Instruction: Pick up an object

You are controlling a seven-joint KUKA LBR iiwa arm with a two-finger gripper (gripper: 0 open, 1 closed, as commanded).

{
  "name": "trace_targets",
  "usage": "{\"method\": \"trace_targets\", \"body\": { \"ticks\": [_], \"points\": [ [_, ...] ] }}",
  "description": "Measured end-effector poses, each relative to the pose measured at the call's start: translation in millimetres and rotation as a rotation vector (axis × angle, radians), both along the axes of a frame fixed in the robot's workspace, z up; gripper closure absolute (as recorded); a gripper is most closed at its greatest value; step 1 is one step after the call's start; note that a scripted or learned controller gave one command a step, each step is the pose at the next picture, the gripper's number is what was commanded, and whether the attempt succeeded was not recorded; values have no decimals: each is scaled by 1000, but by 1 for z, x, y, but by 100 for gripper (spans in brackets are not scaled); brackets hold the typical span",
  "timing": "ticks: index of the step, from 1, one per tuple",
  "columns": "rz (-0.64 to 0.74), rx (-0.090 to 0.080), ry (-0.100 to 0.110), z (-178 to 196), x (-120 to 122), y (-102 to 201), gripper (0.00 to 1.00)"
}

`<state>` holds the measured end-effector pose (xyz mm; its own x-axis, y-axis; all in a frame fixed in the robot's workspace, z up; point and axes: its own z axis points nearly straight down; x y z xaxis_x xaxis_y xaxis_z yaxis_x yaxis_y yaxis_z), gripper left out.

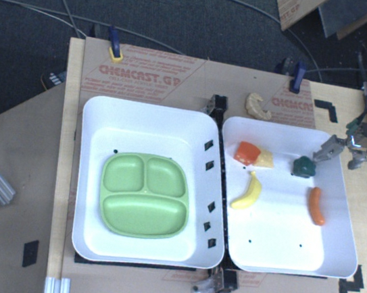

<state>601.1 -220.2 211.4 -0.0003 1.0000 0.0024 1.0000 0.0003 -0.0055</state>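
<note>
The right bin holds a yellow banana, an orange-red block with a small yellow piece against it, a dark green object and an orange sausage-shaped piece. My gripper hangs over the bin's far right corner, just up and right of the dark green object. Its two fingers stand apart with nothing between them. One fingertip lies close to the green object without touching it.
A green divided plate fills the middle of the left bin. A beige lump lies on the cardboard behind the bins. Blue clamps stand at the board's back edge.
</note>
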Motion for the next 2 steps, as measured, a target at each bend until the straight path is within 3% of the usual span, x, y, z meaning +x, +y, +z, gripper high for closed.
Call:
{"method": "trace_targets", "body": {
  "ticks": [2],
  "points": [
    [0,0,1,-90,-11,10,0]
  ]
}}
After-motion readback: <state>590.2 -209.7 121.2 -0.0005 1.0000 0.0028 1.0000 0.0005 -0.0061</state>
